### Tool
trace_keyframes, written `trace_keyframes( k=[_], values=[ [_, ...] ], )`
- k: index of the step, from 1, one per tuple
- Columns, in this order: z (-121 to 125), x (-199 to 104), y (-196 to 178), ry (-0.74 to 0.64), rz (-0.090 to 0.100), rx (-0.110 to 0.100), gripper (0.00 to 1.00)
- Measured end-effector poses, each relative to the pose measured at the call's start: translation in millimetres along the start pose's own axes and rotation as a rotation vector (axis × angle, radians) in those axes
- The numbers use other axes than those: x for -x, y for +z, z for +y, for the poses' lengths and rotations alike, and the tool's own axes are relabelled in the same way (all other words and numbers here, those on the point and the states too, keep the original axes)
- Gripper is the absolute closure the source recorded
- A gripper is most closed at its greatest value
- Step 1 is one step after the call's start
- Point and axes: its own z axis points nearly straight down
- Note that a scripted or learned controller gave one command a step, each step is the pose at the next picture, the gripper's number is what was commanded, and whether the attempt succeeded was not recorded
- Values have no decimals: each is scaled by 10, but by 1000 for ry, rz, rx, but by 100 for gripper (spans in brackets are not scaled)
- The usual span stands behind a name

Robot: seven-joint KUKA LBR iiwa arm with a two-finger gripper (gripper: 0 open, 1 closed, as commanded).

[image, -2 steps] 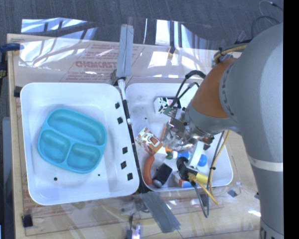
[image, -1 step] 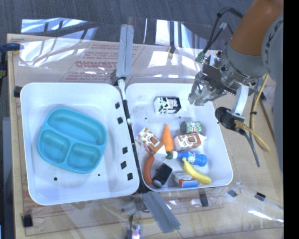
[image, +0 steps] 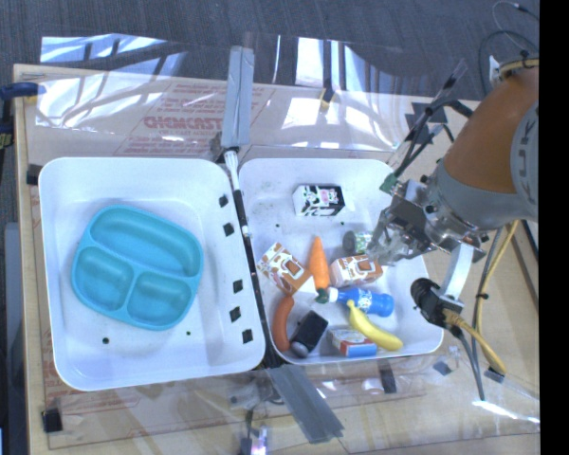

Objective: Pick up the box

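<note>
Past my bench the floor [image: 123, 3] is dark grey carpet, running along the far side and down the left. The bench [image: 28, 349] itself is pale wood, its top covered by a clear sheet [image: 180, 112] that catches bright window-like glare in patches on the far side; red lettering shows through it on the left. A grey strip [image: 235, 98] runs from the far edge toward the middle. A blue clamp [image: 14, 91] grips the far left corner. On the right, thin black tripod legs [image: 436, 112] and a yellow cable [image: 484, 344] stand beside the bench.
</note>
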Motion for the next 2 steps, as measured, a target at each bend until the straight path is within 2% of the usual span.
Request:
trace_keyframes(
  k=[1,2],
  values=[
    [-263,-332,611,172,1,0,100],
    [-173,-162,784,272,0,-4,100]
  ],
)
